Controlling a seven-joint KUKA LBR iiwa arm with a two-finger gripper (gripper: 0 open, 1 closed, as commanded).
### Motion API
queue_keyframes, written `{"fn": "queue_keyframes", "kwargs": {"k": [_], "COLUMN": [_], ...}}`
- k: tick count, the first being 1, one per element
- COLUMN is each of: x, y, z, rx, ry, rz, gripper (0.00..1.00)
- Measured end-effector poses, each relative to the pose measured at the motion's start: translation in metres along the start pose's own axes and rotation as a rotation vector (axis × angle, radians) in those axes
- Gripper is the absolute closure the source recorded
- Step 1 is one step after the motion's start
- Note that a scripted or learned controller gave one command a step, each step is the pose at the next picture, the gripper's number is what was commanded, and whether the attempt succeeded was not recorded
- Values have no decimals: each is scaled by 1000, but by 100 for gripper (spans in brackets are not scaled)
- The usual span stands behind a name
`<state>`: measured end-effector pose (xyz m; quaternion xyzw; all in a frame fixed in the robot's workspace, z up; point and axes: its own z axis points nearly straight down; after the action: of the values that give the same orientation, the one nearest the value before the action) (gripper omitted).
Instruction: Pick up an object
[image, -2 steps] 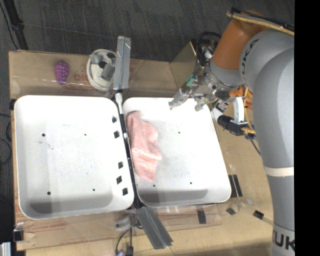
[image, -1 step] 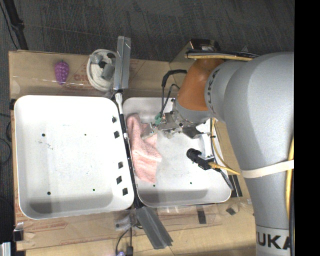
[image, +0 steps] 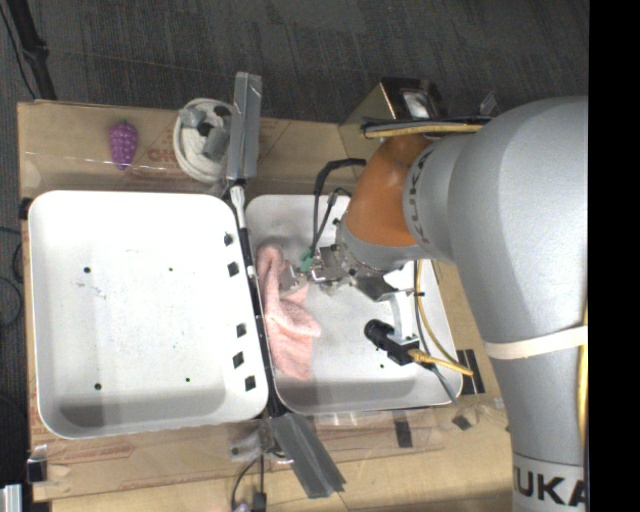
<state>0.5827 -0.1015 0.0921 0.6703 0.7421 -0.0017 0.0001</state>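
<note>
My gripper (image: 303, 268) is down in the right bin (image: 350, 385) of the 2, at the far end of the pink cloth (image: 290, 335). I cannot tell if it is spread or pressed together. The cloth lies along the left wall of this bin. A purple thing (image: 123, 143) sits on the bench (image: 60, 140), beyond the left bin (image: 130, 320).

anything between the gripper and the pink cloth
Nothing. In the camera view the gripper sits right against the upper right edge of the cloth, with no gap showing between them.
</note>
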Motion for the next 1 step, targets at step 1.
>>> {"fn": "queue_keyframes", "kwargs": {"k": [1], "x": [5], "y": [2], "z": [-37], "rx": [0], "ry": [3], "rz": [-30], "gripper": [0]}}
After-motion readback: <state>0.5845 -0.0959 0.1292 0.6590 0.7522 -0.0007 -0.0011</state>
